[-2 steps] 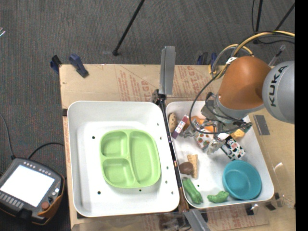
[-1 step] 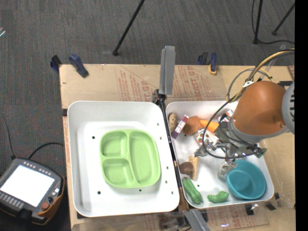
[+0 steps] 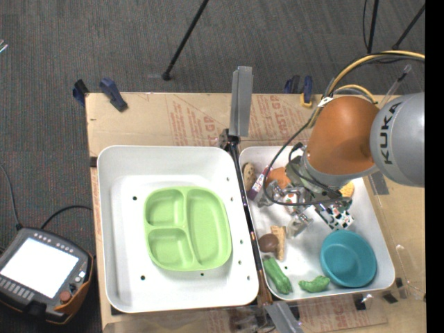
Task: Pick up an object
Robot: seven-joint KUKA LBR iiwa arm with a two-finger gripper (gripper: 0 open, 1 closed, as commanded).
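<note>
Orange band and grey arm point(image 3: 361, 141) cover much of my right bin point(image 3: 385, 255). The gripper point(image 3: 300, 210) hangs low among small objects; I cannot tell its state. Nearby lie a teal bowl point(image 3: 348, 258) and green pieces point(image 3: 279, 276). A green divided plate point(image 3: 187, 228) sits in the left bin point(image 3: 118, 186).

I'm looking down on the tabletop point(image 3: 159, 116), a brown cardboard-covered surface with red print. Two shallow white bins sit on it side by side, touching at the middle: the left bin point(image 3: 121, 179) and the right bin point(image 3: 380, 238). Blue clamps point(image 3: 111, 93) grip the far edge at the left, and another clamp point(image 3: 297, 84) sits toward the right.
</note>
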